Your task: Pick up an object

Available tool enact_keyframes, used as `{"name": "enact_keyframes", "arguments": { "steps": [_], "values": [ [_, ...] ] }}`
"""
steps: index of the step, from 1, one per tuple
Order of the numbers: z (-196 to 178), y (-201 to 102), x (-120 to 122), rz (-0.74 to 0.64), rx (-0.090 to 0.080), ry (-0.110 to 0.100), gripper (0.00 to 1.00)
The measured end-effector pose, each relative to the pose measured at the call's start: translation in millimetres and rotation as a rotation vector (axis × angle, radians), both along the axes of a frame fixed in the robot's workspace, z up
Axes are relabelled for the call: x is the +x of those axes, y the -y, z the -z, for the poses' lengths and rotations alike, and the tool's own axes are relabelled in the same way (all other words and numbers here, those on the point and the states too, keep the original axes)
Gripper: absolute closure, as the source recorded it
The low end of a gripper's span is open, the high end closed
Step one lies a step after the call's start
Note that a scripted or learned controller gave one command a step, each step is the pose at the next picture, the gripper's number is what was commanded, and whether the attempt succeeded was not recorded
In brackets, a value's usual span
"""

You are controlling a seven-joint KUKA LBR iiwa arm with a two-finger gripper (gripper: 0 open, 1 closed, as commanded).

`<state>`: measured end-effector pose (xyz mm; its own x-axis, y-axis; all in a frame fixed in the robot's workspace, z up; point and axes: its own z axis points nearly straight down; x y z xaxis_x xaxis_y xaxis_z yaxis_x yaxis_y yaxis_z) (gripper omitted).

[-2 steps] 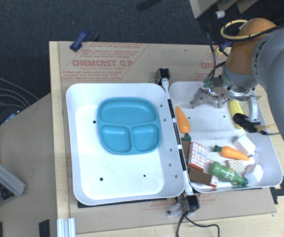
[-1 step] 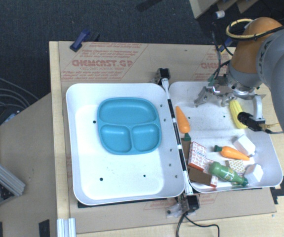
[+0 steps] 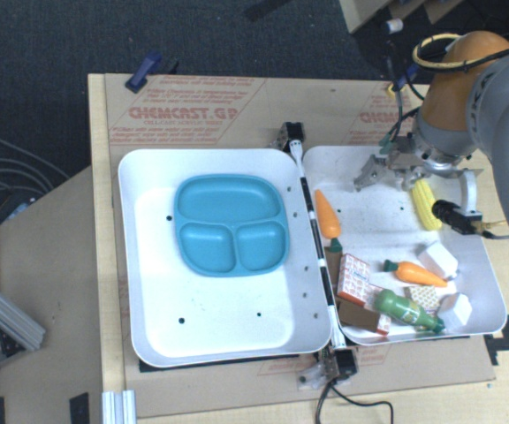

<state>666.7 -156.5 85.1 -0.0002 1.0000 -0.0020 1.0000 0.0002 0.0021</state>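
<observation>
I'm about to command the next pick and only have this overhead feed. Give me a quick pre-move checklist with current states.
1. Pincer over the right bin: ok, it sits at the bin's far end.
2. Pincer free of any load: cannot tell; the wrist hides its tips.
3. Target nearby: ok, a yellow corn cob lies right beside the pincer.
4. Other pickable items present: ok, two carrots, a green bottle and a small box at the near end.
5. Near-end clutter: not ok, those items crowd together and touch.
6. Left bin drop space: ok, it holds just a blue divided tray.
</observation>
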Motion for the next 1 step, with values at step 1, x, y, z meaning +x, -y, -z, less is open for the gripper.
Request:
{"name": "enact_keyframes", "arguments": {
  "steps": [1],
  "values": [
    [0.7, 0.7, -78.8, 0.001, 0.003, -0.004, 0.0]
  ]
}}
